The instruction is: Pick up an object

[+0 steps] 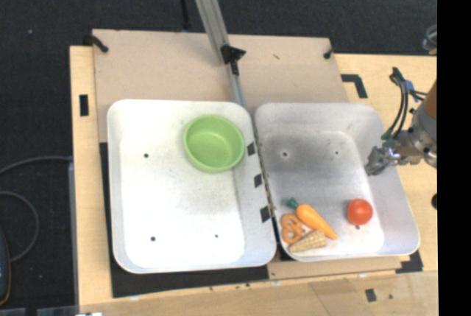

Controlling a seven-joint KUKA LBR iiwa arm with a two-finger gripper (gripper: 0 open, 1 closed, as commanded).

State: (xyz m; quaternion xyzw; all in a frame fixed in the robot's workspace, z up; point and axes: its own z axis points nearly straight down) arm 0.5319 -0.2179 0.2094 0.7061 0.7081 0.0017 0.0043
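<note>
1. Nearest the front edge of the counter (88, 285), the right bin (390, 189) holds a small cluster in its front left corner: a pretzel-like toy (291, 227), a pale corn-like piece (312, 240) and a toy carrot (315, 219), all touching or just beside one another.
2. A red tomato-like ball (359, 212) lies alone near the front right of that bin, apart from the cluster.
3. Any of these could be the object to pick; all of them rest on the bin floor, so nothing is lifted yet and, as I judge it, the whole grasp is left to do.
4. Further back, the left bin (132, 182) carries a green bowl (213, 143) near its far right corner, upright and untouched.
5. The tool (380, 158) sits at the right rim of the right bin, about level with the bin's middle, on the grey arm (423, 134) that enters from the right edge.
6. It touches none of the toys and nothing shows between its tips; it is too small and blurred for me to tell whether it is released or clenched.
7. Judging from its position, it needs to travel toward the front of the bin to reach the ball, the closest item.
</note>
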